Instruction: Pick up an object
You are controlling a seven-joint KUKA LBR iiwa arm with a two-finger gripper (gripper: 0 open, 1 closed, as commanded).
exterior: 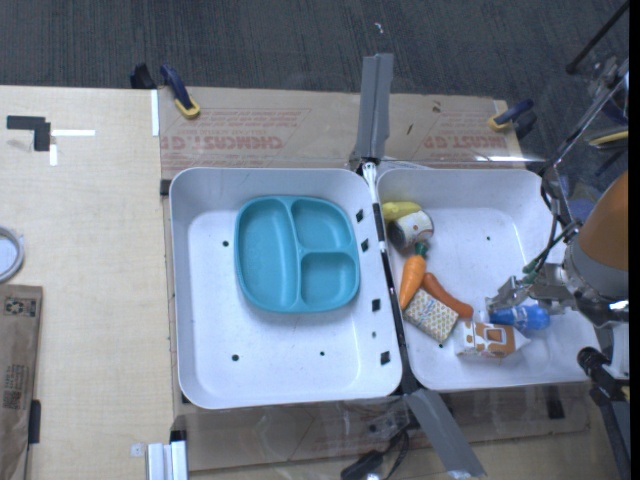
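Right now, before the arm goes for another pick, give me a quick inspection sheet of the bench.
Surface: wooden bench bearing two white bins, left bin and right bin, side by side.
Job's things: in the right bin, a carrot, a yellow piece at its far-left corner, a small can-like item, a checkered block, a blue item and a white-and-orange carton.
Clutter: a blue divided plate in the left bin.
Grippers: gripper low in the right bin, beside the blue item; finger state unclear.
Cables: dark cables at the right bin's right rim.
Surroundings: clamps, tape roll, brown bag.
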